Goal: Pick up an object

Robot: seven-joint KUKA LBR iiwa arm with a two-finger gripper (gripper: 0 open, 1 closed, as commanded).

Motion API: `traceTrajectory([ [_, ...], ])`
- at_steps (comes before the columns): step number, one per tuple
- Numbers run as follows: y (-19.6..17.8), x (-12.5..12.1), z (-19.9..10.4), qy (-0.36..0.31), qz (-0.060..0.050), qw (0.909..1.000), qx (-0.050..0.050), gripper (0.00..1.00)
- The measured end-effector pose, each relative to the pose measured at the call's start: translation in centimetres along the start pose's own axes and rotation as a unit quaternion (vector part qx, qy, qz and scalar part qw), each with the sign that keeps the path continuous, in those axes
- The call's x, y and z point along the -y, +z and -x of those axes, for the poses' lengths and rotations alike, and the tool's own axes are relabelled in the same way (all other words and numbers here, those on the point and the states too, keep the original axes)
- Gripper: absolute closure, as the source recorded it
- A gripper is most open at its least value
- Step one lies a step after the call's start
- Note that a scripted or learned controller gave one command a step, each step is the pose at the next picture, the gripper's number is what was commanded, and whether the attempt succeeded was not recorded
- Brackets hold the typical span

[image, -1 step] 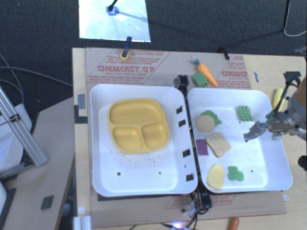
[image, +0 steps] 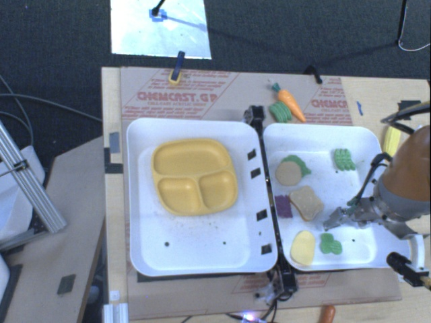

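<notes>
Two white bins sit side by side — the left bin (image: pixel 145 247) holds one yellow divided tray (image: pixel 194 175). The right bin (image: pixel 363 140) holds six toy foods: one round sandwich (image: pixel 290 171), one bread slice (image: pixel 307 202), one purple piece (image: pixel 283 206), one yellow oval (image: pixel 303 247) and two green pieces (image: pixel 343 159) (image: pixel 330 244). Beyond the right bin's far rim — one toy carrot (image: pixel 291 103) and one green piece (image: pixel 279 113).

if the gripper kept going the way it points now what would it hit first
It points left across the right bin. The gripper would probably meet the bread slice first, though its height above the bin is unclear.
</notes>
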State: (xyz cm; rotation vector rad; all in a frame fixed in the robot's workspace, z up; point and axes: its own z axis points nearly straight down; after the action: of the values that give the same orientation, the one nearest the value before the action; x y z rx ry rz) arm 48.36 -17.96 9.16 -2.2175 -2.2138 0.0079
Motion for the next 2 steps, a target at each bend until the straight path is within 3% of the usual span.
traceTrajectory([
  [1, 0.2, -4.4, -5.1, -0.005, 0.008, 1.0, 0.002, 0.0],
  [2, -9.8, -1.8, -12.3, -0.007, 0.009, 0.9999, 0.0, 0.0],
])
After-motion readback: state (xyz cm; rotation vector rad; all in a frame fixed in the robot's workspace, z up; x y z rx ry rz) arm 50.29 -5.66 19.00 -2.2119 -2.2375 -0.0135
